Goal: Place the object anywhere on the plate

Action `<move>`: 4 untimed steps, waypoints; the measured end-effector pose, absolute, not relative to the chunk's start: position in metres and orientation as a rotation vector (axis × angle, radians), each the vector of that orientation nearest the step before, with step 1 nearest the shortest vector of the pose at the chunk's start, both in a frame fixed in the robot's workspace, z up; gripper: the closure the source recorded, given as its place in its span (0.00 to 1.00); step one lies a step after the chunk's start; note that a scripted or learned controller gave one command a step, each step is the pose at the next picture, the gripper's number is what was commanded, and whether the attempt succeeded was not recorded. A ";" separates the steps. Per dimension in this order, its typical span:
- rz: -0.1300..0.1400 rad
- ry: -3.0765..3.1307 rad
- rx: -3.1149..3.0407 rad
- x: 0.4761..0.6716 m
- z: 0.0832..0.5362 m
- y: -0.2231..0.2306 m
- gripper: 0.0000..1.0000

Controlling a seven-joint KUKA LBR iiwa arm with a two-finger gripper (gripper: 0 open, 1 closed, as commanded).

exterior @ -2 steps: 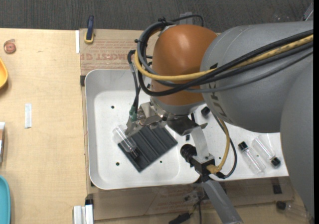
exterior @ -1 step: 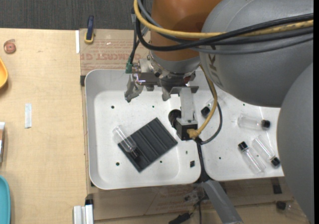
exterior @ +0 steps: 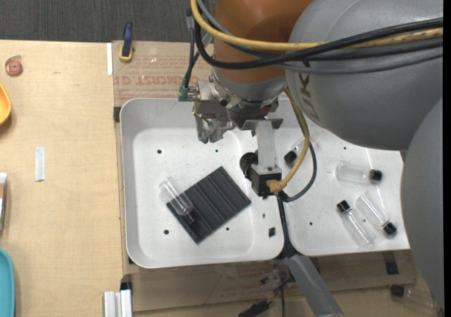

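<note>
Hovering over the white bin (exterior: pixel 131 168) — the pincer (exterior: pixel 210 129), opening impossible to tell — vial (exterior: pixel 177 200) against the black plate (exterior: pixel 220 196).

- Two shallow white bins stand side by side: the left bin (exterior: pixel 148 160) and the right bin (exterior: pixel 317 220).
- One black ribbed plate (exterior: pixel 218 199) lies in the left bin.
- There are four clear vials with black caps. One, the left vial (exterior: pixel 176 199), is in the left bin. Three are in the right bin: the upper vial (exterior: pixel 352 172), the lower left vial (exterior: pixel 354 224) and the lower right vial (exterior: pixel 373 211).
- One small black piece (exterior: pixel 290 157) is in the right bin; I cannot tell what it is.
- One robot arm (exterior: pixel 366 62) carries one gripper (exterior: pixel 210 132).
- One blue clamp (exterior: pixel 127 41) is beyond the bins.
- One white strip (exterior: pixel 39 164) and one round pinkish thing (exterior: pixel 13 65) are on the wooden table (exterior: pixel 63 224).
</note>
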State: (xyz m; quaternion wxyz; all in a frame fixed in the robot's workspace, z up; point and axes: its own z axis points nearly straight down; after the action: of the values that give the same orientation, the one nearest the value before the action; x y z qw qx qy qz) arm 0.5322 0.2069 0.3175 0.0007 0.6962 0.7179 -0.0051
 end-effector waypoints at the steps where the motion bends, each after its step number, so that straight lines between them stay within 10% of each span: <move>1: -0.007 2.493 1.913 0.564 0.295 0.180 1.00; 4: -0.005 2.779 1.470 0.547 0.285 0.097 1.00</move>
State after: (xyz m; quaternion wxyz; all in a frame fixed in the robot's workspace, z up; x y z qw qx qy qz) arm 0.5469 0.0971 0.2855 -0.0009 0.4676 0.8840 -0.0016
